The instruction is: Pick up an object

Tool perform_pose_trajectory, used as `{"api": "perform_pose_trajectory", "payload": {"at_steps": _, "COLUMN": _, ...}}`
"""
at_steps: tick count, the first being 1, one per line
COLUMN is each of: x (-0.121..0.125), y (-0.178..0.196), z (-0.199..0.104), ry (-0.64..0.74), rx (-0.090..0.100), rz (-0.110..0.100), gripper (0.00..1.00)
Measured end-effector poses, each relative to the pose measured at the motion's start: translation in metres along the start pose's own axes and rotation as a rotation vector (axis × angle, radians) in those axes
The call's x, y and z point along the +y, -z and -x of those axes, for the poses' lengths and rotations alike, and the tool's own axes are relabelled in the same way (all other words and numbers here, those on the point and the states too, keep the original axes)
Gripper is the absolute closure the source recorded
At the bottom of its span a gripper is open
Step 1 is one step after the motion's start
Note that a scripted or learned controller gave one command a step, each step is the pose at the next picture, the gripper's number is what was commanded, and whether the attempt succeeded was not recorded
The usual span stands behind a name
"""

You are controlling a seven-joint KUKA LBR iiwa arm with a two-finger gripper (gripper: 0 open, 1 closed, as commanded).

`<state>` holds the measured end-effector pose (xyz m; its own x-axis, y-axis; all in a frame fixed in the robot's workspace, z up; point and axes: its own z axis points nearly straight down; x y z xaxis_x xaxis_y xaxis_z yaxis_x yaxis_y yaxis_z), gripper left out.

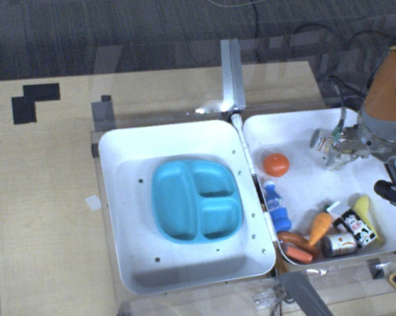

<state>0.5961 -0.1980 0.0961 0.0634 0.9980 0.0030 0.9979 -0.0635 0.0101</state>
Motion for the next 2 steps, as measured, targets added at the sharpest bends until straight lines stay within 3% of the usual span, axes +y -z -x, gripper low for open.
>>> {"api": "perform_pose_trajectory", "payload": {"at_steps": 1, "x": 0.001, "y": 0.133, "z": -0.001, "ry": -0.061, "rx": -0.004, "rz": -0.010, "gripper": 1.00}}
{"api": "perform_pose_trajectory", "payload": {"at_steps": 2, "x": 0.013, "y": 0.068, "z": -0.045, "ry": 0.046, "rx": -0.002, "rz": -0.014, "gripper": 1.00}}
